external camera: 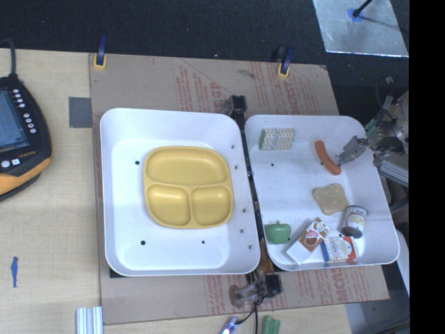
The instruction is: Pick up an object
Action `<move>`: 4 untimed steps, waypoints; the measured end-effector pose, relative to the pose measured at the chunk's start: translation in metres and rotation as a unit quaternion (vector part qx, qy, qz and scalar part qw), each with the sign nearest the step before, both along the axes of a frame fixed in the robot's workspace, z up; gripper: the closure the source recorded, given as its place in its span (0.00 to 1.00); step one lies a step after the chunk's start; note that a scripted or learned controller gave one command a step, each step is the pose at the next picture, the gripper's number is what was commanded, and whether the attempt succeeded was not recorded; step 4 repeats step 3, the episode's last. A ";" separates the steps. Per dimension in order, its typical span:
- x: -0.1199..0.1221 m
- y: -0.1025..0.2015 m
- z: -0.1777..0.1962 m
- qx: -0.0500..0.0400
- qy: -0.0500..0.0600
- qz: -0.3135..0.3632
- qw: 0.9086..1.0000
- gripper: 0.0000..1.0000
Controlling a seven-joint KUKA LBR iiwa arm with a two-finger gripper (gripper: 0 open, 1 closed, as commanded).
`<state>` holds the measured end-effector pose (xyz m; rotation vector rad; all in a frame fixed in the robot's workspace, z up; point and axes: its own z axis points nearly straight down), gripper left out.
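Camera view, looking down at a slant: two shallow white bins sit side by side on a sheet of brown cardboard (208, 82) clamped to the wooden worktop (49, 256). The left bin (118, 127) takes up the centre of the frame and holds a yellow divided plate (188, 186), lying flat with its three compartments facing up. The right bin (372, 186) sits just beside it in the right half of the frame and holds the loose objects.

In the right bin, a small green-and-white packet (277, 139) lies near the upper left corner. A red-orange sausage (327, 157) lies at a slant in the upper middle. Below it sits a tan slice of bread (330, 198). Along the lower edge are a green pepper-like toy (277, 232) at the lower left, a white carton (308, 241) with red print beside it, a small box (339, 248) with blue and red print, and a little can (354, 221) standing just above that box.

The jaws (350, 151) come in from the right edge of the frame, low over the upper right part of the right bin, their tip just beside the right end of the sausage. Whether they are released or clenched I cannot tell; the metal parts blur together there, and nothing shows between them.

A black-and-orange handheld controller (21, 134) lies at the left edge of the frame.
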<state>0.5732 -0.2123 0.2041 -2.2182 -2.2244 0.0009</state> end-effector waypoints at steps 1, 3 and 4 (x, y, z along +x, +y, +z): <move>0.055 0.001 -0.083 0.000 0.002 0.001 1.000 0.00; 0.033 0.006 -0.073 0.000 0.001 0.000 1.000 0.00; 0.033 0.006 -0.073 0.000 0.001 0.000 1.000 0.00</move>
